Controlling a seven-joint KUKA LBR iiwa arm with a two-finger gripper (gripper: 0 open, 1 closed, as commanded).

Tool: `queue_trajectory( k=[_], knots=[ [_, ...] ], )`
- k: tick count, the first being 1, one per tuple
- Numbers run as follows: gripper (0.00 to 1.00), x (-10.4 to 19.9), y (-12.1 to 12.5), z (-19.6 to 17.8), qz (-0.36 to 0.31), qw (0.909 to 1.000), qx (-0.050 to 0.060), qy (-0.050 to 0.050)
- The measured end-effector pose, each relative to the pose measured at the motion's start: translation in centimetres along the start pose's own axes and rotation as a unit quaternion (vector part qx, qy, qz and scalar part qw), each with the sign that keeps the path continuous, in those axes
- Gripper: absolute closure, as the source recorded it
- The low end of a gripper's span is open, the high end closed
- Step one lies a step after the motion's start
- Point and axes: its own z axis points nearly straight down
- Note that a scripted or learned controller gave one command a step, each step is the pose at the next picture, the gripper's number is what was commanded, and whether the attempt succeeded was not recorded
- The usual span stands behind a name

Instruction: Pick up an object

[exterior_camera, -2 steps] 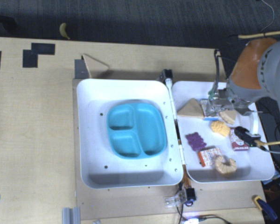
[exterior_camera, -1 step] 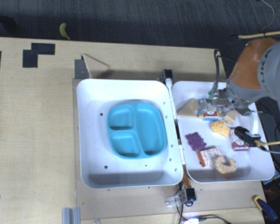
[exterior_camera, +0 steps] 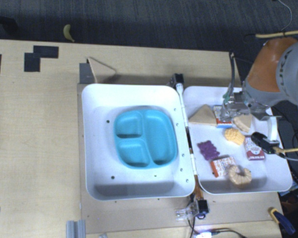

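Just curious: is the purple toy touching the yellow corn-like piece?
Apart. The camera view shows bare white bin floor between the purple toy and the yellow corn-like piece.

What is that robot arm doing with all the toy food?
The grey robot arm comes in from the right and has its gripper low in the right bin, over the sandwich wedge and the yellow corn. I cannot tell whether it has grabbed anything. A purple piece, a doughnut and small packets lie loose there too. The left bin holds a blue divided plate.
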Motion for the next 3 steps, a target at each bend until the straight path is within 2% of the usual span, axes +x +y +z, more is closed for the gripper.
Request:
queue_trajectory(
  k=[1, 2, 3],
  knots=[
    [0.00, 0.0, 0.0, 0.0, 0.000, 1.0000, 0.000, 0.000],
    [0.00, 1.1, -5.0, 3.3, 0.008, 1.0000, 0.002, 0.001],
    [1.00, 1.0, -4.8, 2.1, 0.007, 1.0000, 0.000, -0.001]
  ],
)
